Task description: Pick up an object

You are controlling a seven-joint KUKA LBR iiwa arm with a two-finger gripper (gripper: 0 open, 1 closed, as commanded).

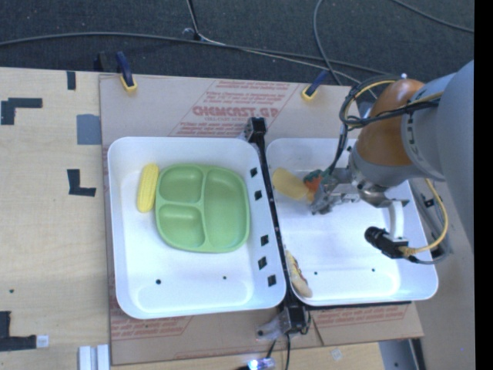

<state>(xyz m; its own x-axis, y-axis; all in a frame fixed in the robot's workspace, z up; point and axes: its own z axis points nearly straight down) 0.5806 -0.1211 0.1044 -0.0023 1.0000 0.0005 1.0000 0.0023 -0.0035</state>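
Observation:
My gripper (324, 197) is low in the right bin (347, 280), near its back left part. Just left of it lies a pale yellow chunk (288, 183). A small orange and green item (312, 179) sits right against the gripper's tip, and I cannot tell whether it is between the fingers. A tan, bun-like piece (299, 277) lies against the right bin's front left wall. In the left bin (185, 291) a yellow corn cob (147, 187) rests beside a green divided plate (203, 207).
The arm's grey body and orange band (389, 129) hang over the right bin's back right part, with cables (400, 245) looping above its right side. A black divider clip line (266, 206) runs between the bins.

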